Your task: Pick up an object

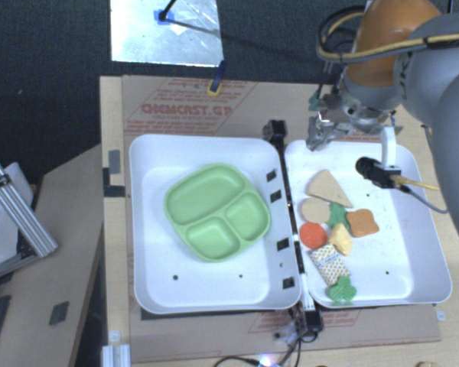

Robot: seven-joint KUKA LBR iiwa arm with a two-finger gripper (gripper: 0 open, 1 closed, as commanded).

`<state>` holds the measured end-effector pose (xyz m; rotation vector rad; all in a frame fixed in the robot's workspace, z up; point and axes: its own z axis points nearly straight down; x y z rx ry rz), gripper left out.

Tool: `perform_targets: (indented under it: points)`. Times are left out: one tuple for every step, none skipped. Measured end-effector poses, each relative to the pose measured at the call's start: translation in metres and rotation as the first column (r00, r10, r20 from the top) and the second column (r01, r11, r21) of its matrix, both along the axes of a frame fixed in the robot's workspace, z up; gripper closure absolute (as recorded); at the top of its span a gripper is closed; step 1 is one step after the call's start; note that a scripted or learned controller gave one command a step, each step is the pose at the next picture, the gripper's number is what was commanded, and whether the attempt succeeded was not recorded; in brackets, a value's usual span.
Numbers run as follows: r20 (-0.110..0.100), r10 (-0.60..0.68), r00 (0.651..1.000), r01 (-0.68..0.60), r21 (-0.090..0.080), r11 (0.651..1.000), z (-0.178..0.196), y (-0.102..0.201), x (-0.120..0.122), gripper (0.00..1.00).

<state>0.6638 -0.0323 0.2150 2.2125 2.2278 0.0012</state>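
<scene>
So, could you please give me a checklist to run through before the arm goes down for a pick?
1. End effector above the right bin: ok, at its far edge.
2. Nothing held between its fingers: cannot tell.
3. Objects to pick in the right bin: ok, a tan wedge, orange ball and others.
4. Targets separated: not ok, the pieces crowd together.
5. Green tray out of the path: ok, in the left bin.
</scene>
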Motion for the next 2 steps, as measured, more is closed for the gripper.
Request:
perform_targets:
  points:
    - [-0.001,0.0,1.0,0.0,0.0,1.0,0.0001,0.0022,-0.0037,1.0]
    - [-0.001,-0.005,1.0,0.005,0.0,1.0,0.0032,0.0003,-0.0078,1.0]
